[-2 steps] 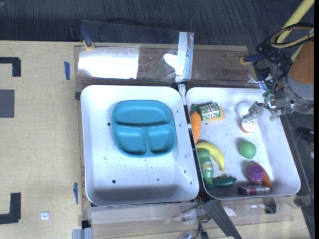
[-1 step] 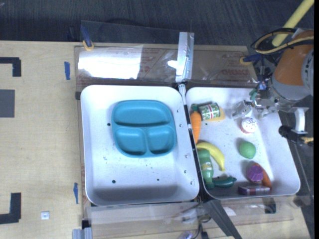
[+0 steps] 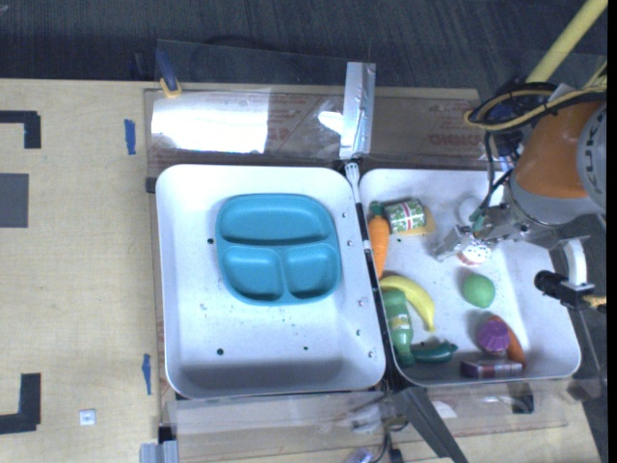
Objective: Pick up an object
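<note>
The jaws [image 3: 461, 244] sit low in the far part of the right bin [image 3: 439, 193], reaching in from the right; whether they are apart or together cannot be told. A small white red-speckled object [image 3: 474, 253] lies just beside their tips, not seen between them, with a green ball [image 3: 478, 289] just nearer. A can [image 3: 406, 216], carrot [image 3: 378, 242] and banana [image 3: 413, 295] lie left; the left bin [image 3: 183, 258] holds a blue tray [image 3: 279, 247].

Small round white object with red speckles [image 3: 474, 253], lying near the far right corner of the right bin [image 3: 549, 360], just beside the green ball [image 3: 478, 289]
</note>
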### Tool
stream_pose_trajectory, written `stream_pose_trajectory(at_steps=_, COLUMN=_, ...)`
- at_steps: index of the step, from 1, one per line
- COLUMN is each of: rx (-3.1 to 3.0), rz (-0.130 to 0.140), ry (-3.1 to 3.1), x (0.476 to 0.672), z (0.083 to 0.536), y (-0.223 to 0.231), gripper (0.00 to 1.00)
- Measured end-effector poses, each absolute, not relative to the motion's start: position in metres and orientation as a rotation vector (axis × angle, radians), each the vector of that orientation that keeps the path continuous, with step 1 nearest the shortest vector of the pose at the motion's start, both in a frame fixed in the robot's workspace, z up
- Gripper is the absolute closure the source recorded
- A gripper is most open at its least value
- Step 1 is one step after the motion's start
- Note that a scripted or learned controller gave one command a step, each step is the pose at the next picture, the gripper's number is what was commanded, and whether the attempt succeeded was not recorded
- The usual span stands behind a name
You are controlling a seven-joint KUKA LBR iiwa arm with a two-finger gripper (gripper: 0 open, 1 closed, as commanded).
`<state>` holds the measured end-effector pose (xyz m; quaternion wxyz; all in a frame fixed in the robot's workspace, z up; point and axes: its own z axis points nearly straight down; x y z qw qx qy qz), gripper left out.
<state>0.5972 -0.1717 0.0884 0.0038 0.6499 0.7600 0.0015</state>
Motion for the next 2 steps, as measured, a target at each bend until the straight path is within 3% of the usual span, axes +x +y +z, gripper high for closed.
stream_pose_trajectory(at_steps=1, rx=2.033, rz=0.01, ry=2.377, x=0.599, z=0.101, y=-0.172, gripper=1.0)
stream_pose_trajectory(at_steps=2, rx=2.216, rz=0.007, ry=2.22, x=0.62, z=0.203, y=-0.113, gripper=1.0)
